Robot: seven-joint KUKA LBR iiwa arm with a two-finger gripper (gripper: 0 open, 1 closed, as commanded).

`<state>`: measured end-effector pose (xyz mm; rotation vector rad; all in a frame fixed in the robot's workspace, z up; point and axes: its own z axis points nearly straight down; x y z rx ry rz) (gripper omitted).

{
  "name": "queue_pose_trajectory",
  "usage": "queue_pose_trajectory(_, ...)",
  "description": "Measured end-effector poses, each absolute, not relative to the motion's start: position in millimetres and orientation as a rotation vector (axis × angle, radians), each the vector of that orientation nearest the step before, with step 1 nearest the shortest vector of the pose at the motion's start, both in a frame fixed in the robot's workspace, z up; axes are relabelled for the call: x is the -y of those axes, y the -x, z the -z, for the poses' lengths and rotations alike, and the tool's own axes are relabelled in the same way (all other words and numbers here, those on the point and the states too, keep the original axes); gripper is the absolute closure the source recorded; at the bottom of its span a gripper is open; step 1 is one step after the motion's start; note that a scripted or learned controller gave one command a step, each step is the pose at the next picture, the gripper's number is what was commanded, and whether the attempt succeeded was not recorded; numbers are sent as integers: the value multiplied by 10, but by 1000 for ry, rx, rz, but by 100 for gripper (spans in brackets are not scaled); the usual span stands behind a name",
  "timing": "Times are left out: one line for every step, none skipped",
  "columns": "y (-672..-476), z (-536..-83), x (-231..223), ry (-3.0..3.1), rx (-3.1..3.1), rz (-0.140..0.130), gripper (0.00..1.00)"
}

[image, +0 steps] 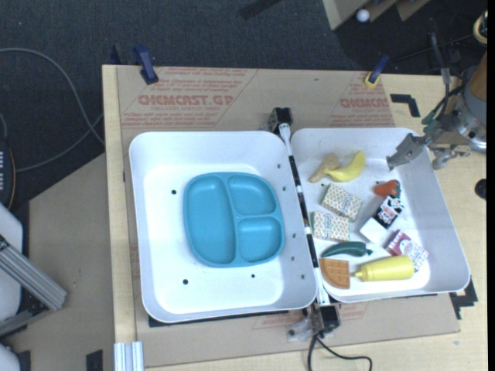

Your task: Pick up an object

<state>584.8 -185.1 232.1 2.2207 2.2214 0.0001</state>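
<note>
Currently the gripper (418, 150) hangs over the upper right corner of the right bin (452, 230), and its grey fingers (402, 154) stand apart, with nothing between them. No object touches it.

All the loose objects lie in this right bin. Nearest to the gripper is the yellow banana (348, 168), to its left in the view; its long axis runs slantwise, with one end pointing up and to the right. Just beside the banana is a pale beige piece (325, 168), perhaps another toy food, I cannot say clearly. Below them lie two speckled cracker boxes (341, 202), one under the other. A small red piece (387, 187) and a black-and-white carton (390, 209) lie more to the right. Near the front wall the yellow mustard bottle (384, 269) lies on its side, long axis almost level, its tip pointing left toward a waffle piece (335, 272).

The left bin (155, 207) holds a blue divided plate (232, 219).
</note>
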Motion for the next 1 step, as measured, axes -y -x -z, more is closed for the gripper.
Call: queue_pose_trajectory(-6124, -1053, 2035, -2226, -2225, 4, 0)
